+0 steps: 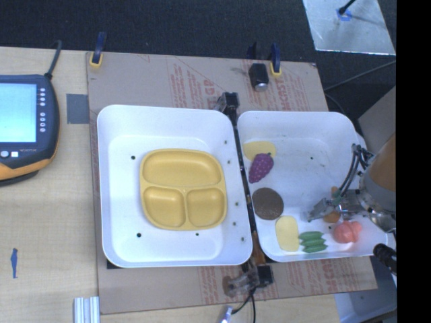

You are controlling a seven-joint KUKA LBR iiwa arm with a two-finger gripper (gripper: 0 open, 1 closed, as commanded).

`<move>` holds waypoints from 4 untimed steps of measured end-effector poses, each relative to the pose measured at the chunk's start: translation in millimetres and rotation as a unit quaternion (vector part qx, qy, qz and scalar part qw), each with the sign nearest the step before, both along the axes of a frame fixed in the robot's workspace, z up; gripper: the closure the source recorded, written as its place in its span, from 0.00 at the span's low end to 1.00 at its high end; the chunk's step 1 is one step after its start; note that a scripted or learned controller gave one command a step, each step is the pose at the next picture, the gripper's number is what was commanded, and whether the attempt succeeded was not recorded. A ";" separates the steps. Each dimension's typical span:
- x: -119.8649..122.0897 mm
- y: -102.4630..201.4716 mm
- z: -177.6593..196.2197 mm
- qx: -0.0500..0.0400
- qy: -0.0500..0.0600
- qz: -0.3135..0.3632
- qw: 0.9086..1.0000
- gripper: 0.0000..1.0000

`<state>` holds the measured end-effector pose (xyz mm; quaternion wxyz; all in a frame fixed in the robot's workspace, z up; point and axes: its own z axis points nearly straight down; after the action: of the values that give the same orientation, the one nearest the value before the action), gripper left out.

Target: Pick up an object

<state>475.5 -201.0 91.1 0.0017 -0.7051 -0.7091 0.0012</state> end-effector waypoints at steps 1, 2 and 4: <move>0.3 -1.0 10.3 -0.001 0.000 0.002 1.000 1.00; 1.5 84.7 47.2 0.001 -0.001 0.002 1.000 1.00; 71.6 106.2 2.6 -0.001 -0.003 0.000 1.000 0.00</move>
<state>547.1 -94.8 93.7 -0.0011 -0.7048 -0.7094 -0.0003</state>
